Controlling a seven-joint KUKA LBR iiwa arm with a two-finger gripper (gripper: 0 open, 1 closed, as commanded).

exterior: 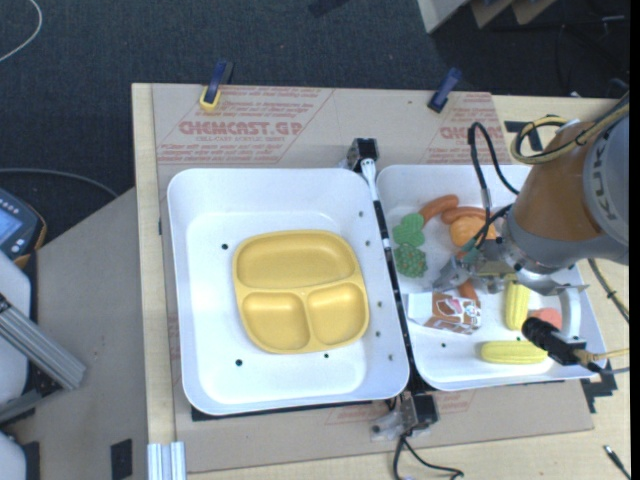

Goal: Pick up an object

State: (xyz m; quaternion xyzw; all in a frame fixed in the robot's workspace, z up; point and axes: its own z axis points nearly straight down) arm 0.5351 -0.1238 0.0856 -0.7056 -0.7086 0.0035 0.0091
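My gripper (468, 274) reaches into the right bin (430, 368) from the right, under the grey arm with its orange band (555, 203). It hangs low over the bin's middle. A brown and white packet (455, 311) lies just below it. Two green broccoli pieces (409, 246) sit to its left. An orange ball (464, 231) and an orange carrot-like piece (439, 208) lie just behind it. A yellow corn cob (514, 352) rests near the front wall, and a second yellow piece (516, 303) and a red piece (545, 320) lie under the wrist.
The left bin (190, 268) holds a yellow three-compartment tray (298, 290) in its middle. A black clip (364, 152) sits where the bins meet at the back. Cables (490, 158) run over the right bin's back edge.
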